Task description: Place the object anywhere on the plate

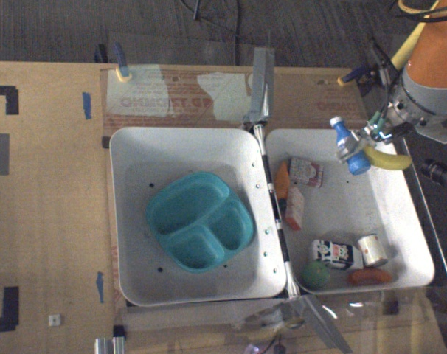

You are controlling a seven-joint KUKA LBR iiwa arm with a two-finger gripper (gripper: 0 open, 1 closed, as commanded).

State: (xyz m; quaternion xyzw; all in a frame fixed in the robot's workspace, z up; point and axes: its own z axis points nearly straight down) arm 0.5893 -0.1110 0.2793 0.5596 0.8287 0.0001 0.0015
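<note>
A teal plate (200,220) with three compartments lies in the left bin (135,153), slightly right of its middle. My gripper (372,134) is over the far right corner of the right bin (400,205). A blue bottle with a white neck (350,150) lies tilted right beside the gripper on its left. A yellow banana (389,160) lies just below the gripper, touching the bottle's lower end. The wrist hides whether either one is held.
The right bin also holds an orange piece (282,179), a small carton (305,172), a red-and-white box (293,208), a cow-print carton (333,254), a silver can (372,249), a green ball (316,274) and a red item (369,276). A metal divider (271,198) separates the bins.
</note>
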